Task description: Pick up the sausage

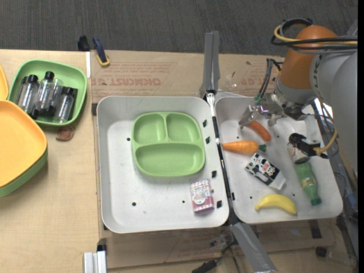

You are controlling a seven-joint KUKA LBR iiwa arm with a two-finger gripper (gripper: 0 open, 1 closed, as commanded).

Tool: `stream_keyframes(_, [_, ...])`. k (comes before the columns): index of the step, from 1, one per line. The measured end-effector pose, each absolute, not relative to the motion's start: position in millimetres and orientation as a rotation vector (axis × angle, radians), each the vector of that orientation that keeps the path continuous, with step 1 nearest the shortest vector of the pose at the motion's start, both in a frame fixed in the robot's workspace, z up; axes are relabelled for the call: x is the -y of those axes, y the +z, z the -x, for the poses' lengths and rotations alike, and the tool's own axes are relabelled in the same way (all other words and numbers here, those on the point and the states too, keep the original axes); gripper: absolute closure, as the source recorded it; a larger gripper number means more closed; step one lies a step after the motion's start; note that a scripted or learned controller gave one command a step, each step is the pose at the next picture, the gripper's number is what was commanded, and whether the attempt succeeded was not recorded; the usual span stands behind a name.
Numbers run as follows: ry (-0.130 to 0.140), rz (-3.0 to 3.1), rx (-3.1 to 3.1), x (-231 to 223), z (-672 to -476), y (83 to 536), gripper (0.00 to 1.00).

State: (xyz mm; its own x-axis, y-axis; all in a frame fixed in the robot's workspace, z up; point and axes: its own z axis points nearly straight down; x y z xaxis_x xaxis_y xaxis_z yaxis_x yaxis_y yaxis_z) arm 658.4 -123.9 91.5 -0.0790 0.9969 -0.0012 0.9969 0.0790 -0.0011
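Just above the carrot (241,147), the sausage (259,130) looks light, smooth, probably slippery; grip mid-length. Pincer (256,114) state: cannot tell.

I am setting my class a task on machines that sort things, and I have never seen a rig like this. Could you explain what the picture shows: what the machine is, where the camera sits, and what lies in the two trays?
One camera, fixed above the bench, looks down at a slant. The grey robot arm with an orange band reaches in from the right. Its end effector is low over the right white bin, right at the short orange-red sausage; I cannot tell whether it grips it. That bin also holds an orange carrot, a yellow banana, a green plastic bottle and a small black-and-white packet. The left white bin holds a green divided plate and a small pink box. Off to the left are stacked orange plates and a green tray of dark bottles.
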Motion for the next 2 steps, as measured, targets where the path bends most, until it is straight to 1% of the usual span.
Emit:
stream_keyframes(1, [-0.003, -2.134, -2.305, 125.2, -658.3, 100.8, 1.00])
stream_keyframes(2, [-0.003, -2.349, -2.087, 70.9, -631.4, 191.1, 1.00])
